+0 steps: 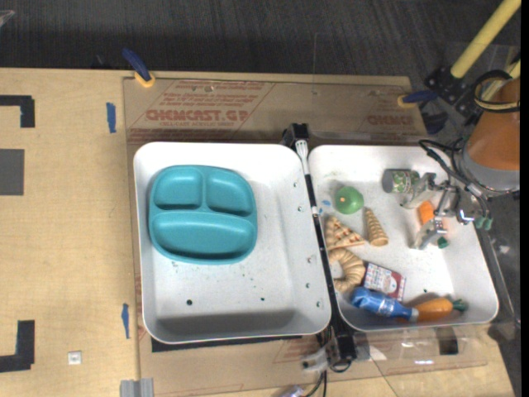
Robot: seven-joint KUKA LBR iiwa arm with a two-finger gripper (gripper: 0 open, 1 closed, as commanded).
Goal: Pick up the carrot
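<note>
Carrot (436,308): one, lying at the near edge of the right bin (479,259), green top toward the right, well apart from the gripper (430,222), which sits farther back in the same bin. Gripper: whether it is spread or pressed together cannot be told. Beside the carrot, touching: one blue bottle (380,303). Also in the right bin: one green ball (349,198), one red-and-white packet (384,279), several tan pastry pieces (351,238). Left bin (165,296): one teal divided plate (202,213), three compartments.
</note>
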